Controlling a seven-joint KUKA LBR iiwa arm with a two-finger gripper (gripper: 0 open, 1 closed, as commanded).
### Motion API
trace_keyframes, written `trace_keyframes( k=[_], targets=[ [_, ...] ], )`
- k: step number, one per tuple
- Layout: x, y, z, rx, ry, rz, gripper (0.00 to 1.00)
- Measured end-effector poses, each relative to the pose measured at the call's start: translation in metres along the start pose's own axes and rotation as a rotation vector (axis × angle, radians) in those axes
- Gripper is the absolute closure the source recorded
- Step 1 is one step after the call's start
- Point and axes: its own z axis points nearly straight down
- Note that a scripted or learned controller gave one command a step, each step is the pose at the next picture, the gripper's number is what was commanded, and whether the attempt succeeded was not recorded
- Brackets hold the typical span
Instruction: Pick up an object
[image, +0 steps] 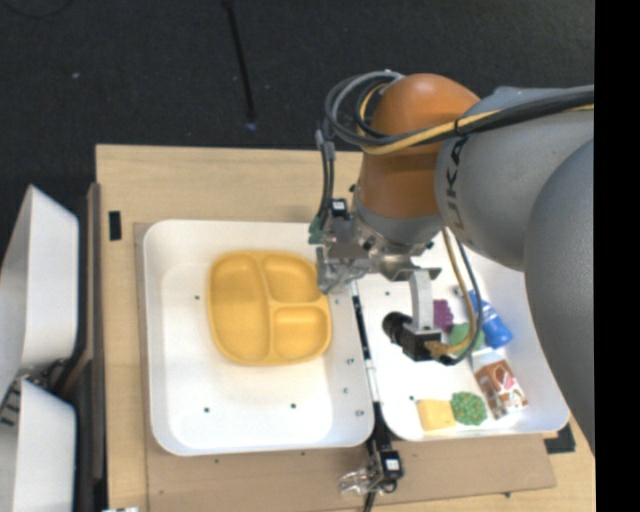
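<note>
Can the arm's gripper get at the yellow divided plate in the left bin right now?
Probably yes. The yellow three-compartment plastic plate lies flat and alone in the left white bin, and the gripper hangs right at the plate's edge with nothing between them. Only the rim looks graspable.

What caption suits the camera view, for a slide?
Gripper near a yellow three-compartment plastic plate in one shallow white bin; small colourful items lie in the other bin.

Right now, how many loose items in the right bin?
5: purple piece and blue piece near the middle, red-brown packet below them, green lump and yellow block at the near edge. The arm covers the right bin's far part, so more may be hidden.
</note>
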Motion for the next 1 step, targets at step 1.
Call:
trace_keyframes(
  k=[1],
  targets=[
    [-0.0034,0.0006,0.0007,0.0,-0.002,0.006,0.0]
  ],
)
